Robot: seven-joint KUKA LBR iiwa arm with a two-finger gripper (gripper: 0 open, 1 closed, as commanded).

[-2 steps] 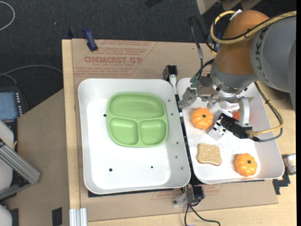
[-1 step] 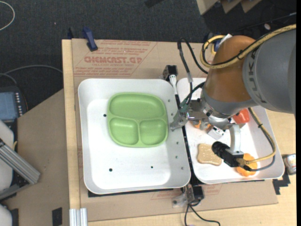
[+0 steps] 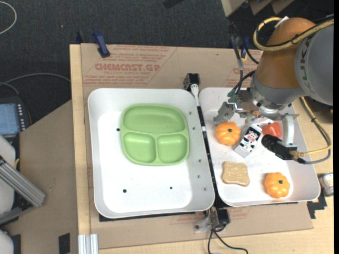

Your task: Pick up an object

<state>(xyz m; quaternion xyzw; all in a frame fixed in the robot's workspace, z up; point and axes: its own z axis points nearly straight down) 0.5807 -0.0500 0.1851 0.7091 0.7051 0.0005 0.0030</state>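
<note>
Hovering over the right-hand shallow white plastic bin [image 3: 312, 187], the grey two-finger gripper [image 3: 249, 107] is hanging above a small white-and-black printed carton [image 3: 249, 140], its grip impossible to judge from this angle. The carton is lying just below and in front of the hand, its long axis tilting diagonally, with a small round orange pumpkin [image 3: 228, 133] sitting just to its left.

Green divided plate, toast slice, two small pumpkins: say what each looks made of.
Green divided plate: likely molded plastic, matte, one even colour, rounded compartment walls.
Toast slice: probably plastic or foam toy food; flat tan face, darker crust edge, too uniform for bread.
Pumpkins: seemingly plastic or rubber, smooth orange with faint sheen, dark stems.
</note>
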